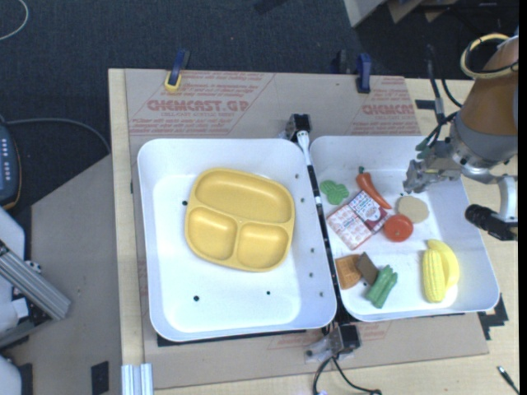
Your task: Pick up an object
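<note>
The hand (417, 179) is hovering at the frame's right; its state cannot be told. The round beige plastic disc (414, 210) is lying just below it.

There are two white bins on the bench: the left bin (156, 220) and the right bin (473, 290). The left bin has one yellow plate (240, 218) with three sections. The right bin has eight small things: one green leafy piece (333, 192), one carrot (373, 189), one red and white packet (356, 219), one tomato (398, 228), one pale round piece (414, 210), one corn cob (439, 271), one brown piece (349, 271) and one green pickle (382, 287).
</note>
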### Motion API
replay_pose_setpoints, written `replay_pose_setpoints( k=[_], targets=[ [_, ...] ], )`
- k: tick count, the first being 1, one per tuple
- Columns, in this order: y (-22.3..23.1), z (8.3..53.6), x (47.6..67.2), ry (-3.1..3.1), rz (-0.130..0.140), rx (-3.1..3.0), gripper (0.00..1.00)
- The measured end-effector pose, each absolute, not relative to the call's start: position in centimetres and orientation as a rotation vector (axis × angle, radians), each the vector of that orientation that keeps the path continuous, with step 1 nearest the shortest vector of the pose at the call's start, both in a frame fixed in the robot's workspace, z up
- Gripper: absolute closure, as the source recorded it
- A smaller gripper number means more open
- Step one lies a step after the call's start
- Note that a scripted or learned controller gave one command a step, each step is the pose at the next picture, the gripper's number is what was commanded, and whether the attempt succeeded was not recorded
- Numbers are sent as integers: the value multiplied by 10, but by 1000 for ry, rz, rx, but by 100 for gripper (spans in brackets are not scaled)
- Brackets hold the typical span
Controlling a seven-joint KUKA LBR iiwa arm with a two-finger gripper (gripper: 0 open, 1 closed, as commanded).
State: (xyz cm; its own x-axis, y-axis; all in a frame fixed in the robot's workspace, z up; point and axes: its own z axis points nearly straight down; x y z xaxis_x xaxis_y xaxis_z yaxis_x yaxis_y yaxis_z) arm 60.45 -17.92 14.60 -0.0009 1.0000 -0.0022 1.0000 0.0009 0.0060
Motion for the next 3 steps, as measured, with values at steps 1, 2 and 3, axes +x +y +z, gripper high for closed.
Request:
replay_pose_setpoints(
  k=[1, 2, 3],
  targets=[
    [-179, 190, 607, 2218, 5, 2215, 100],
    [-180, 228, 608, 2218, 5, 2216, 100],
    [-130, 218, 603, 2230, 0, 2218, 100]
  ],
)
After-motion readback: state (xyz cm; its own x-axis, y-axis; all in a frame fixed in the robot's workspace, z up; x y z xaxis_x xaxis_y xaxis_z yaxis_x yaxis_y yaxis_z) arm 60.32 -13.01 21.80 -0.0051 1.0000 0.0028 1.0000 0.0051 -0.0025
